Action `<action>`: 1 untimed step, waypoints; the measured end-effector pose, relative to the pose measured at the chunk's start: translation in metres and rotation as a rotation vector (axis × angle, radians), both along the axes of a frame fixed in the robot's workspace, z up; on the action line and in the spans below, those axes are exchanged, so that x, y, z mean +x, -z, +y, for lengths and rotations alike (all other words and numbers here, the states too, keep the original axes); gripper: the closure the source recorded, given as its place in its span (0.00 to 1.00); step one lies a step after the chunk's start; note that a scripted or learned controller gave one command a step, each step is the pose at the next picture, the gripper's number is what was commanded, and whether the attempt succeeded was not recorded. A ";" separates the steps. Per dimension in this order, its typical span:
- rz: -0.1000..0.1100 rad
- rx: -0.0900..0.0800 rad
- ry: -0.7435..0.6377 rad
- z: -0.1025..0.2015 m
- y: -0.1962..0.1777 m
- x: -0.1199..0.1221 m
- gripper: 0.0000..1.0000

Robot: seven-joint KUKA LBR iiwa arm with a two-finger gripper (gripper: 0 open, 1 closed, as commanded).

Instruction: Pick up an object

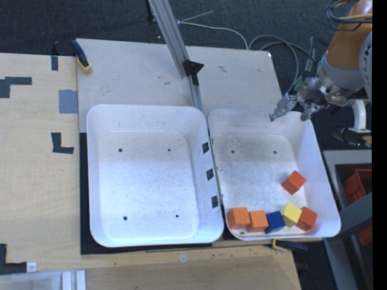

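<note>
Blocks are the only things to pick here, and all six lie in the right bin (314, 144). Five of them crowd its near edge: two orange blocks (247, 217) side by side towards the near left corner, then a blue block (275, 221), a yellow block (292, 212) and a red-orange block (307, 218) towards the near right corner, each touching its neighbour. A lone orange block (294, 182) sits apart from that row, nearer the right wall, turned at an angle to the bin's sides. The left bin (97, 162) has no blocks in it.

The gripper (289, 109) hangs over the far right corner of the right bin, well apart from every block. Two fingers point down with a visible gap between them, so it looks spread and carries nothing.

By their look the blocks are small, light and rigid, probably painted wood or plastic, with flat faces that should take a pinch well and little risk of damage. The lone orange block seems the easiest choice: there is bare floor all round it for the fingers to come down on two opposite flat faces, provided the wrist turns to match its angle. The row at the near edge looks harder, since neighbours and the sloping wall leave little room for a finger, and a pinch there could nudge or catch two blocks at once.
</note>
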State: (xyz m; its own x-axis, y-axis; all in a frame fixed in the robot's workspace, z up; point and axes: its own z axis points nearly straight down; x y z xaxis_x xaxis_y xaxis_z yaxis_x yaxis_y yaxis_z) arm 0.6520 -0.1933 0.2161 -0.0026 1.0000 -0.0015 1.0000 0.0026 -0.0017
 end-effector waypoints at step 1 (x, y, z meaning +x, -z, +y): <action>0.010 0.003 0.003 -0.004 0.101 -0.056 0.00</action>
